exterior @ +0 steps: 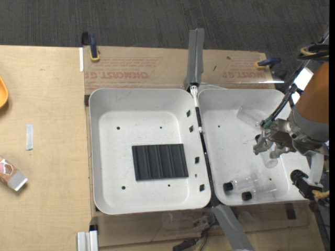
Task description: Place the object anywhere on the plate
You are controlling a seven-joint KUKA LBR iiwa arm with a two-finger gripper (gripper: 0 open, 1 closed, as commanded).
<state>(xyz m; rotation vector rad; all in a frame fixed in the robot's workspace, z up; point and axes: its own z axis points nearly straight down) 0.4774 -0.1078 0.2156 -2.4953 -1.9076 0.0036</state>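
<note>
Over on the right, the grey arm's two-finger hand [266,149] hangs low over the right shallow white plastic bin [230,106]; whether it grips anything I cannot tell. A clear plastic bottle with a black cap [242,184] lies on its side near that bin's front edge. Next door, the dark ribbed rectangular plate [159,161] sits flat in the left white bin [104,119] on the wooden worktop [47,88].
</note>
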